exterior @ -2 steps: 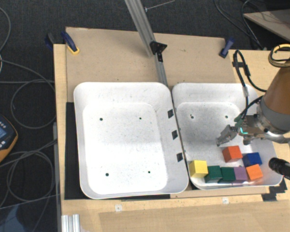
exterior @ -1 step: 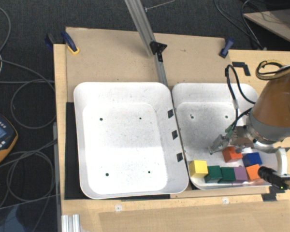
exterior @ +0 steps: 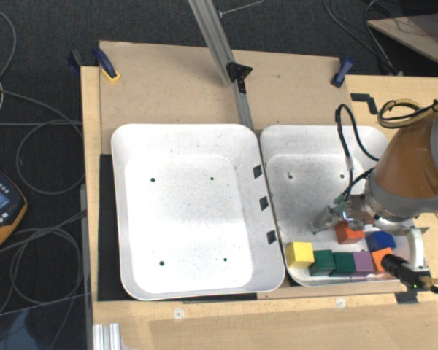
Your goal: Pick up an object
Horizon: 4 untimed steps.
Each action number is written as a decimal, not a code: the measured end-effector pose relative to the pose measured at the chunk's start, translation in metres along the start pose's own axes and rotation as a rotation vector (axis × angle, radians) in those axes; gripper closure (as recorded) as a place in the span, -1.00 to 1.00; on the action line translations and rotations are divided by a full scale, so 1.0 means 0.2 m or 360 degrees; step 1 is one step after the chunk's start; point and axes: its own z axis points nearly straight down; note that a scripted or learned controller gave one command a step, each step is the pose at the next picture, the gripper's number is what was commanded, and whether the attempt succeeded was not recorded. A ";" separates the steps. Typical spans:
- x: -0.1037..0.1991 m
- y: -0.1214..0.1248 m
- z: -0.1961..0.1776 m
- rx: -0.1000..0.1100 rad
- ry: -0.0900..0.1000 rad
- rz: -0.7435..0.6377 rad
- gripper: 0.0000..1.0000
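Observation:
My gripper point(exterior: 341, 217) is low over the front right part of the right bin point(exterior: 306, 166), under the orange-banded wrist point(exterior: 409, 170). Directly beneath it sits a red block point(exterior: 348, 232), partly covered by the gripper body. Along the bin's front wall lie a yellow block point(exterior: 301, 252), two green blocks point(exterior: 323, 262) point(exterior: 344, 262), a purple block point(exterior: 365, 262), an orange block point(exterior: 382, 258) and a blue block point(exterior: 380, 240). Whether the gripper touches the red block is hidden.
The left bin point(exterior: 131, 195) stands beside the right one, with black clips point(exterior: 263, 203) on the shared wall. A slanted metal pole point(exterior: 219, 42) rises behind the bins. Black cable point(exterior: 347, 144) loops over the right bin's back.

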 end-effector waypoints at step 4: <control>-0.04 0.03 -0.72 0.0013 0.0007 -0.0007 1.00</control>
